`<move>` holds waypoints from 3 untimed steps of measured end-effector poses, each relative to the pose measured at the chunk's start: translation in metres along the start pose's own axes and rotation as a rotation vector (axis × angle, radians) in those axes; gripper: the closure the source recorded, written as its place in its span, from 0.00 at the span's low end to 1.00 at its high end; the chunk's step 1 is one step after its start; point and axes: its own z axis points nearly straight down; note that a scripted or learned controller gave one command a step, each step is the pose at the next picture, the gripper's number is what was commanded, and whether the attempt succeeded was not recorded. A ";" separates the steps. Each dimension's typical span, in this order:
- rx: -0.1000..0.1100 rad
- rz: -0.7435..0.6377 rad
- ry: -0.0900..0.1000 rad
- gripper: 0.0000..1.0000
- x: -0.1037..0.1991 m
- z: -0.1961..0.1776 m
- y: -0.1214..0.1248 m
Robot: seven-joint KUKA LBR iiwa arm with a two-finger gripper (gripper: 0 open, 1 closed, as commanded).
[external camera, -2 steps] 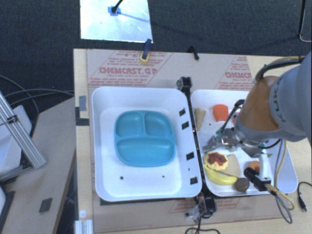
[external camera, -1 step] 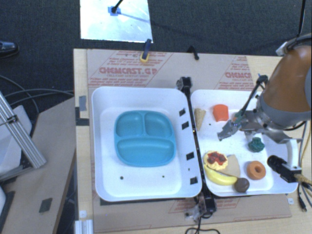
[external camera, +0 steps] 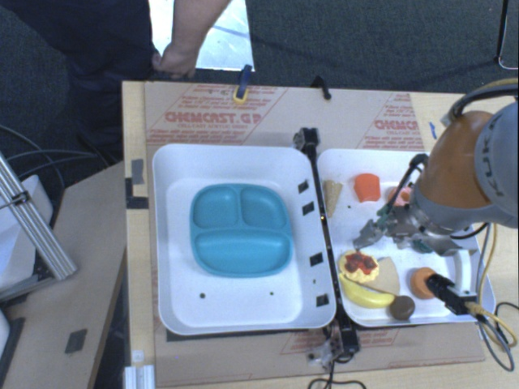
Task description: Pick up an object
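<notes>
Camera view: the gripper (external camera: 366, 235) hovers low in the right bin (external camera: 340, 173), above the banana (external camera: 365, 293) and the red-topped toy food (external camera: 359, 263). Finger state cannot be determined. The orange cup (external camera: 366, 186) stands near the bin's far wall. The blue divided plate (external camera: 240, 230) occupies the left bin (external camera: 174, 217).

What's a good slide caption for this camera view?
KUKA arm's gripper hovers over toy food in the right bin; blue divided plate sits left.

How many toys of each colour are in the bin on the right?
Orange: 2, a cup and a round fruit
Yellow: 1, a banana
Brown: 1, a small ball
Tan: 2, a cone and a flat slice
Red and yellow: 1, a tart
Total: 7; the arm may hide more.
</notes>
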 end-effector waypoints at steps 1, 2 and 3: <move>-0.014 -0.013 0.003 0.00 0.075 -0.067 0.026; -0.020 -0.008 0.002 0.00 0.104 -0.254 0.044; -0.006 -0.004 0.001 0.00 0.119 -0.141 -0.014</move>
